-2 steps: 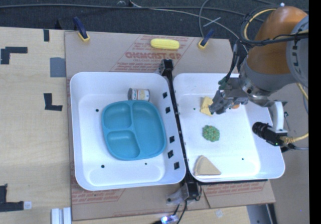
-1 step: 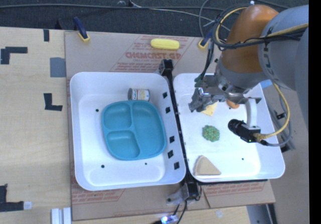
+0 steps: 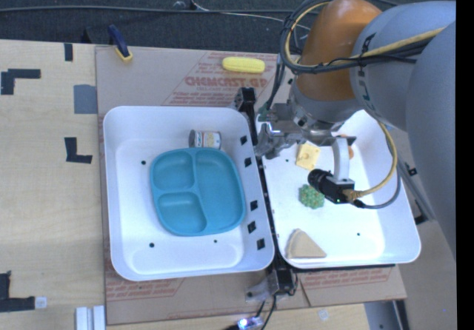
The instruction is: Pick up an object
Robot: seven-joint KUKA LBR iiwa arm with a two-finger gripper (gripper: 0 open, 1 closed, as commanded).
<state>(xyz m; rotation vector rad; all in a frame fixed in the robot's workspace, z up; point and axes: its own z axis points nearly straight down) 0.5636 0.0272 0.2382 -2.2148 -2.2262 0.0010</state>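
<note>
The gripper (image 3: 272,137) hangs low over the upper left part of the right bin (image 3: 385,241), close to the wall between the bins. A yellow cheese-like piece (image 3: 307,155) lies just right of it. A green broccoli-like piece (image 3: 311,197) sits lower in the same bin. A tan wedge (image 3: 304,246) lies near that bin's front edge. I see nothing between the fingers from this angle. In the left bin (image 3: 126,232) a blue divided plate (image 3: 198,191) lies flat, with a small can (image 3: 204,139) just behind it.
The big grey arm with its orange band (image 3: 333,44) covers the upper right of the view and part of the right bin. A yellow banana-like thing (image 3: 243,64) and a blue-and-yellow clamp (image 3: 118,43) lie on the cardboard behind the bins.
</note>
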